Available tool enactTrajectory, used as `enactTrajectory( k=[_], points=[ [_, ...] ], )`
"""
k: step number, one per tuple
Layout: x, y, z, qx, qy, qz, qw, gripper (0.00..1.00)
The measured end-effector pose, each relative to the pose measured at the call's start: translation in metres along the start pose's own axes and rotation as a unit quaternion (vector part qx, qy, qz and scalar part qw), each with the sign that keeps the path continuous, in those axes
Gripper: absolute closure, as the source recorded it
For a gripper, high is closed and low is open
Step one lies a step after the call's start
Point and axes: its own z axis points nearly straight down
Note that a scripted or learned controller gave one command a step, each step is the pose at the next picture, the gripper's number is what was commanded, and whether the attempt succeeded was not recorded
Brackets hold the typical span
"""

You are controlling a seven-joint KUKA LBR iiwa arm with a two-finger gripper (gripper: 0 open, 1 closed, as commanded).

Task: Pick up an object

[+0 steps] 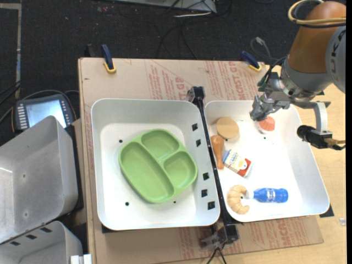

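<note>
Two shallow white bins sat side by side, a left bin (104,164) and a right bin (297,175). The left bin held one green divided plate (158,165). The right bin held six items: one round tan disc (227,128), one orange stick-shaped piece (218,150), one small carton (238,163), one croissant (238,198), one blue bottle (270,195), and one pinkish-red object (268,124) at the far side.

A single fixed camera looks down at a slant from above the bench, far enough back to take in both white bins, the left bin (104,147) mid-frame, the right bin (297,169) right of centre, with dark floor along the top.
</note>
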Motion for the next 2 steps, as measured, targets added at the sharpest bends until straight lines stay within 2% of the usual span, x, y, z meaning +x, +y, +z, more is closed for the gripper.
enactTrajectory(
  k=[2],
  points=[
    [0.118,0.02,-0.01,0.001,0.001,-0.003,1.0,1.0]
  ],
)
